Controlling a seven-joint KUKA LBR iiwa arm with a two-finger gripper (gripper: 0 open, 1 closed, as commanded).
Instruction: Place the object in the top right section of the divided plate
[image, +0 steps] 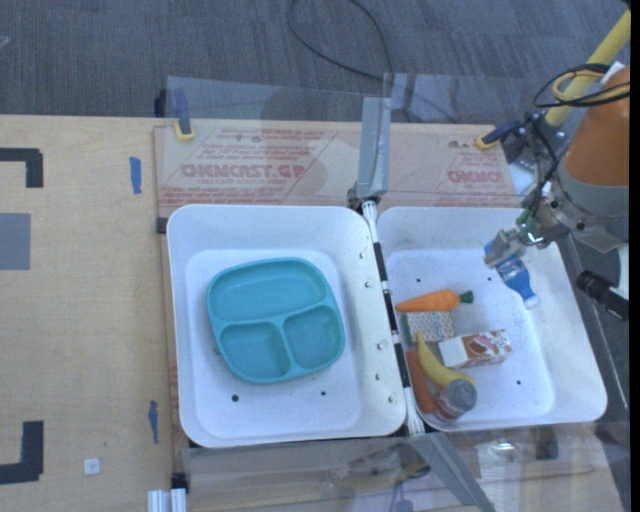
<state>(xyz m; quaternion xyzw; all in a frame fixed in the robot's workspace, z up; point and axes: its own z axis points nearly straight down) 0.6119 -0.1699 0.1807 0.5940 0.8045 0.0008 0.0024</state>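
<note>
Gripper: above right bin's far side, blue-white object apparently under it; jaws' state: cannot tell. Divided plate: left bin, awaiting delivery. Carrot, banana: clustered, untouched.

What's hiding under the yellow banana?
The yellow toy banana lies on an orange piece that peeks out beneath it, with a round grey-lidded can at its lower end. How much more of the orange piece lies underneath is covered, so I cannot tell.
</note>
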